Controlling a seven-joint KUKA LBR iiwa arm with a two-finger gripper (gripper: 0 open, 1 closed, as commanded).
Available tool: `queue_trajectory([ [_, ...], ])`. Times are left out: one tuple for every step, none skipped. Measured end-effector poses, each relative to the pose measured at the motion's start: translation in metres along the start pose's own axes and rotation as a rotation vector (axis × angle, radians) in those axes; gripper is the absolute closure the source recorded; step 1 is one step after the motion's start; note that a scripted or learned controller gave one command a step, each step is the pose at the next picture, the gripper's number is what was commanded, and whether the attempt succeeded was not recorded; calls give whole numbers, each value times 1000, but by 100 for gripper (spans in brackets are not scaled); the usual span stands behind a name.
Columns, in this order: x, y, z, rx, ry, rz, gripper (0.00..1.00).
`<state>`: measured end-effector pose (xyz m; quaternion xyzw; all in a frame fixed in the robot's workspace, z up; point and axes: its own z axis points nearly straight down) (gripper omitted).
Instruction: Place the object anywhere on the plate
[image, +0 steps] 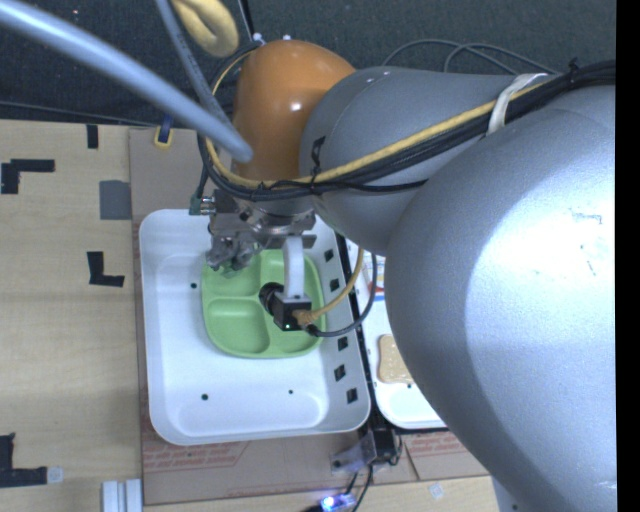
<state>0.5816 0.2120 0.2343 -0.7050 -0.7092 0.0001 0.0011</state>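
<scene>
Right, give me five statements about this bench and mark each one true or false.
1. The green plate lies in the left bin of the view. True.
2. The plate is one flat dish with no dividers. False: ridges split it into compartments.
3. The gripper is above the plate's upper left edge. True.
4. A blue thing lies in the right bin. False: a tan thing lies there, at the bin's left side.
5. The arm covers much of the right bin. True.
</scene>
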Motion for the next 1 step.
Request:
queue_trajectory([
  [-3,0,1,1,-3,3,0],
])
